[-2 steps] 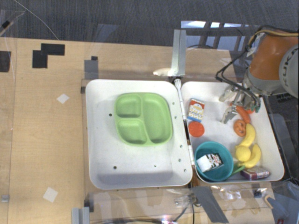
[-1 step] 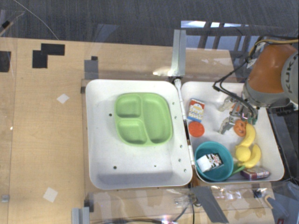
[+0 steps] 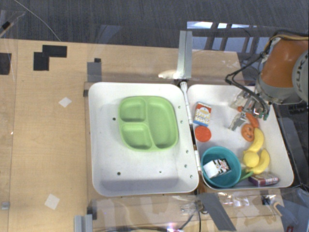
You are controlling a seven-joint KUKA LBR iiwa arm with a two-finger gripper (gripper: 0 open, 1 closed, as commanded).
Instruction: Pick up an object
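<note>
Lowering the claw near the right bin's back right corner, I aim at the orange piece just beside the banana. Its fingers look parted and hold nothing. I would descend straight, so the banana is not pushed.

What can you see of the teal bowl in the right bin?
The teal bowl is round, plastic-looking and upright, sitting in the near left corner of the right bin. Inside it lies a small white packet with dark print, tilted. A yellow banana lies just to its right, close to the rim; contact is unclear. The red disc sits just beyond it.
</note>
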